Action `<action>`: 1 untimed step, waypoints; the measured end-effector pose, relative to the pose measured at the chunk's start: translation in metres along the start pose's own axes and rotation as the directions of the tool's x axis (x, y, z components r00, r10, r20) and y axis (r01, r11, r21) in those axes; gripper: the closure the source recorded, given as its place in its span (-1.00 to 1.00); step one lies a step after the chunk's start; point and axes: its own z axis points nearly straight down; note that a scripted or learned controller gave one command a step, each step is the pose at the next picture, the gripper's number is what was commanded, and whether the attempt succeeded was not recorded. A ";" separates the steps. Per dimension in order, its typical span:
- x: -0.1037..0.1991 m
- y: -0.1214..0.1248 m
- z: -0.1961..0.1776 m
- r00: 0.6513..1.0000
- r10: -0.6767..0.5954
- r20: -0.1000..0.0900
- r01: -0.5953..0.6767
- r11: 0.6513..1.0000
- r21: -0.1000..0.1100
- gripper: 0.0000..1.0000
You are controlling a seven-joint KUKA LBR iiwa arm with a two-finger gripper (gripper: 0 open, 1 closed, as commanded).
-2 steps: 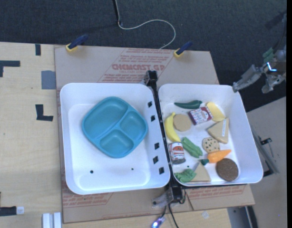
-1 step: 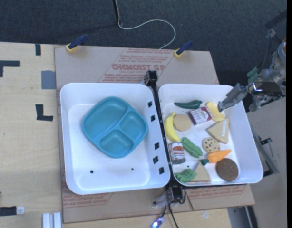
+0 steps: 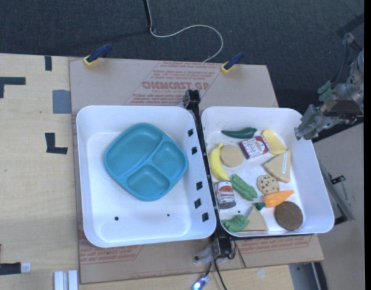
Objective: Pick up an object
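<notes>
Hovering gripper [image 3: 306, 125] at the right bin's [image 3: 312, 162] outer rim.
Whether it is open or holding anything cannot be told; toy food fills the bin.

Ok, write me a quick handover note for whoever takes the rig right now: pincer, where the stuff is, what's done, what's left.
Pincer: at the right bin's outer rim, up high; nothing seen in it, and open or shut is not readable.
Right bin: the toy food, including banana, carrot, can, brown cookie.
Left bin: blue divided plate.
Done: nothing picked.
Left: come down on one item, grip, lift.
</notes>
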 end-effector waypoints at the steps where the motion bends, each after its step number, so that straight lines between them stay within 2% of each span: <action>1: 0.054 -0.010 0.093 1.000 -0.002 -0.002 0.002 1.000 0.010 1.00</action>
